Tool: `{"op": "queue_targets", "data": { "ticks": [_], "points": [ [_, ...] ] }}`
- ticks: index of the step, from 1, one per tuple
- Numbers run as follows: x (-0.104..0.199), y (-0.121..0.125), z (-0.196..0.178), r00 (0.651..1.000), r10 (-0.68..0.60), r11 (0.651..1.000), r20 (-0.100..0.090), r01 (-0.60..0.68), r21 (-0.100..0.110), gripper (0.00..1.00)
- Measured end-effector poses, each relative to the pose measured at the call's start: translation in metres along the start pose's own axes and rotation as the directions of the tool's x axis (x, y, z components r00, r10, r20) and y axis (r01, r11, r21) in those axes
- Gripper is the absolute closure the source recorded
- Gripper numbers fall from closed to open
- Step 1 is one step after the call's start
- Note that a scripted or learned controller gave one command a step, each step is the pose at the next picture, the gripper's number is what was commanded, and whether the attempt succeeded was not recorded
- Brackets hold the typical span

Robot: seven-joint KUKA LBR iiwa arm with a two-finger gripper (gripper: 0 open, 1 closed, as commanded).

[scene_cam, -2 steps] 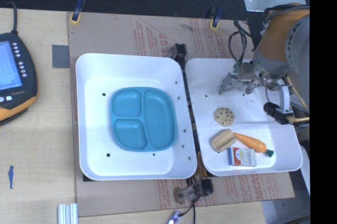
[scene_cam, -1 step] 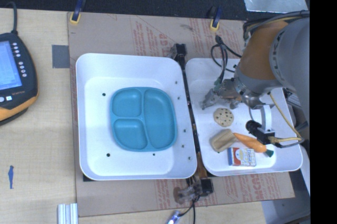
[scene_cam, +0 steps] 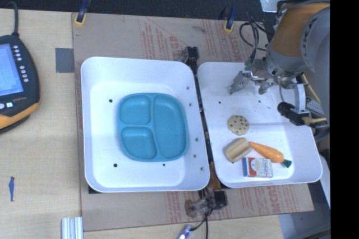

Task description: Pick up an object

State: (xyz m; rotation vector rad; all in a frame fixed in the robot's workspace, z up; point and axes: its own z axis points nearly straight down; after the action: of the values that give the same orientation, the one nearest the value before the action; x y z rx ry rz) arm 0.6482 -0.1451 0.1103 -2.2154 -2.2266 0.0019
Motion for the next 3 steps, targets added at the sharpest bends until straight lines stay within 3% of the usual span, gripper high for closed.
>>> {"op": "queue_targets", "data": {
  "ticks": [1,2,3],
  "points": [
    [0.038,-0.06,-0.032,1.0,0.001,1.0,0.0,-0.001,0.002,0.0],
    [0.029,-0.08,0.019,1.0,0.001,1.0,0.0,-0.001,0.003,0.0],
    [0.027,-0.078,0.005,1.0,0.001,1.0,0.004,-0.001,-0.003,1.0]
  ]
}}
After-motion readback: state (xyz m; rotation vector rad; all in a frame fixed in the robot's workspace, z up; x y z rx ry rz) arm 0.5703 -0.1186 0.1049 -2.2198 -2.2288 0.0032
